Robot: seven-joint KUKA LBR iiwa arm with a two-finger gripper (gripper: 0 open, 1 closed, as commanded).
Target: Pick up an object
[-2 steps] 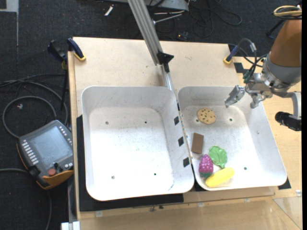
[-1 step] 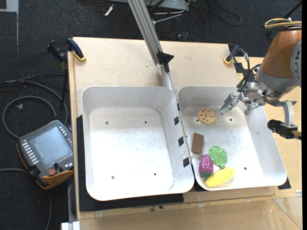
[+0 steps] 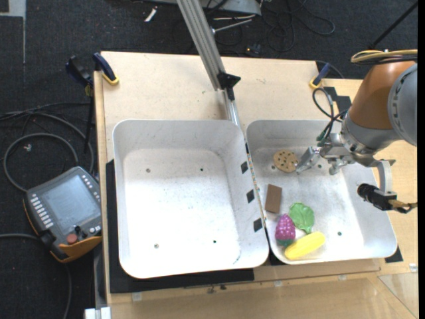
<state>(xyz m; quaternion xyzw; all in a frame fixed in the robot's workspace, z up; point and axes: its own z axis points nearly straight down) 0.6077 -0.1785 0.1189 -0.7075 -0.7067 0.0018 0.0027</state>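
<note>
The right bin (image 3: pixel 358 238) holds several small objects: a round tan cookie with dark chips (image 3: pixel 285 161), a brown rectangular block (image 3: pixel 273 198), a magenta bunch of grapes (image 3: pixel 285 228), a green leafy piece (image 3: pixel 303 216) and a yellow corn-like piece (image 3: pixel 305 245). My gripper (image 3: pixel 321 159) hangs over the upper part of this bin, just right of the cookie. Its two grey fingers (image 3: pixel 305 160) are spread apart with nothing between them. None of the objects is lifted.
The left bin (image 3: pixel 133 145) lies beside the right one, sharing a middle rim with black tabs. A slanted metal pole (image 3: pixel 202 35) rises from the bench behind the bins. A teach pendant (image 3: pixel 63 211) sits on the floor at left.
</note>
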